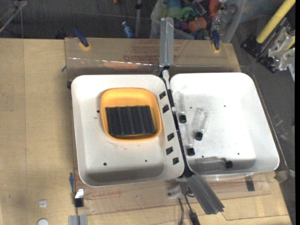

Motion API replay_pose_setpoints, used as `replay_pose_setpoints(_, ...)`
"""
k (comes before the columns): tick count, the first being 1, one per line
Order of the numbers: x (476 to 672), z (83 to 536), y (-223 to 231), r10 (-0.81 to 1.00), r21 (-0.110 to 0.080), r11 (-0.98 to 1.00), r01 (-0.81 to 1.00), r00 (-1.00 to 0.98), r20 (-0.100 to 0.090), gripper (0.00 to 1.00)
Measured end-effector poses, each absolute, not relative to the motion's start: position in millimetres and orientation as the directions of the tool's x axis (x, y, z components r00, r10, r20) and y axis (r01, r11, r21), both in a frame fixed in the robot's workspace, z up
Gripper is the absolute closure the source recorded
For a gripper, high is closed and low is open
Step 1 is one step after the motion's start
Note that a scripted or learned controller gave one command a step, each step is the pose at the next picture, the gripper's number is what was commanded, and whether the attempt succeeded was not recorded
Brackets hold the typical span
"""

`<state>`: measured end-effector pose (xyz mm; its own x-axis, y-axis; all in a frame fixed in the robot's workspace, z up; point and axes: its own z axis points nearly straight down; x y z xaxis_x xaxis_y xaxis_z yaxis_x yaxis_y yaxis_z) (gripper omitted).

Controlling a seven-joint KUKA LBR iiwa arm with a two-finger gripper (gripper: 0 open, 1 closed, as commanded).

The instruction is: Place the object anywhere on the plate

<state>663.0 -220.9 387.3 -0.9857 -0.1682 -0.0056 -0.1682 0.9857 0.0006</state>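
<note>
Camera view: clear vials (198, 121) in right bin (243, 93), well apart from yellow plate (108, 100).

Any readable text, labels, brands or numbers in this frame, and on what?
None can be read.
Clear panel behind the bins: faint reddish print, too blurred to read.
Yellow plate, dark ridged block on it, clear vials in the right bin: no markings visible.

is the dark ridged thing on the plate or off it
On it: the dark ridged block lies flat inside the yellow plate, in the left bin.
</note>
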Motion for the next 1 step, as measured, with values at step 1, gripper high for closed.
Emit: replay_pose_setpoints(1, 668.5, 433.1, -220.3, -0.348, -0.004, 0.938, -0.348, -0.938, -0.011, 1.00)
